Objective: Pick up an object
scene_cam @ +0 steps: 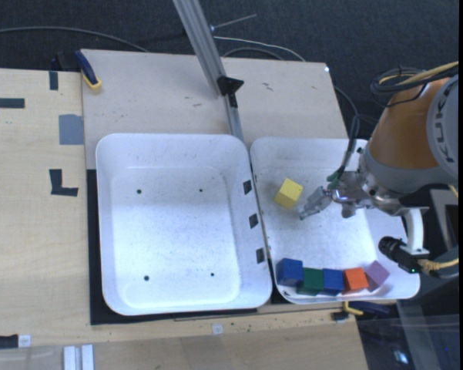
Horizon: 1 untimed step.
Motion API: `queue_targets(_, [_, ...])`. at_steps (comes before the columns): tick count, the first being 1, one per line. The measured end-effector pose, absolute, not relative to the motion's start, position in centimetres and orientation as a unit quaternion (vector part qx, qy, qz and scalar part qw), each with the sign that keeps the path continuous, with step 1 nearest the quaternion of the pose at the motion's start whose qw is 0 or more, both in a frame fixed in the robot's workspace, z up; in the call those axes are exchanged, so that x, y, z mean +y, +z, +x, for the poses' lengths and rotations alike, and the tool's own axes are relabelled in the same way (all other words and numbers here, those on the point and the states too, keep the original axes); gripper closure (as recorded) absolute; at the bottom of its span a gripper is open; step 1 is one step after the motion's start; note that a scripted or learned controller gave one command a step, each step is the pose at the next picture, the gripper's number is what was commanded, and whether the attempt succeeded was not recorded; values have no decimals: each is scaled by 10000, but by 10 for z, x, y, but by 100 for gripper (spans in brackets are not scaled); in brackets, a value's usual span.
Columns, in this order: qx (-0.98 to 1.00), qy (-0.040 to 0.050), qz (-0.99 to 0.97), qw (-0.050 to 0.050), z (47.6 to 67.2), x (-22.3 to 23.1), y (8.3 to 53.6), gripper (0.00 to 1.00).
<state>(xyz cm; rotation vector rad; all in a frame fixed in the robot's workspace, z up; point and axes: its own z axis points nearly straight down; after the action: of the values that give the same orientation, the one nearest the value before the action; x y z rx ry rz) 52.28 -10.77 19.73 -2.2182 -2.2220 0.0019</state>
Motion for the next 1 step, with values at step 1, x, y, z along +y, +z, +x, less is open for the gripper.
queue_targets(1, [-7081,19,-7061,15,581,-94,87,0])
